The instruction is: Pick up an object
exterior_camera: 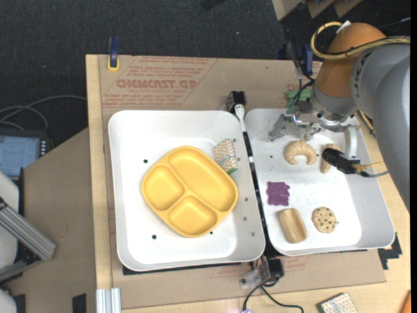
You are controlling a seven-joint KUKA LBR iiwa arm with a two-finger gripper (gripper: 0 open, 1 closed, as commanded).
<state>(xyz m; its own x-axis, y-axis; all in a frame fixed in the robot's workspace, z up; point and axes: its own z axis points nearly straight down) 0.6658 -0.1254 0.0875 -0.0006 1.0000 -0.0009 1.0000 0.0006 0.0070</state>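
On the bench's left, the left bin (pixel 120 194) is mostly taken up by a yellow divided tray (pixel 189 191), well away from my work. My gripper (pixel 298 124) hangs over the far end of the right bin (pixel 352 194), and I cannot tell how wide it stands, though I see nothing held in it. The croissant (pixel 300 152) is my likeliest object. It lies just on the near side of the gripper, almost under it, long axis running across the bin and horns curling toward the near edge (so I judge a short pull back and a descent would do). Nothing crowds it. The bread roll (pixel 292 225), purple piece (pixel 278 193) and cookie (pixel 324 219) lie nearer the front, apart from it. A small patterned packet (pixel 225 153) touches the tray's far corner.
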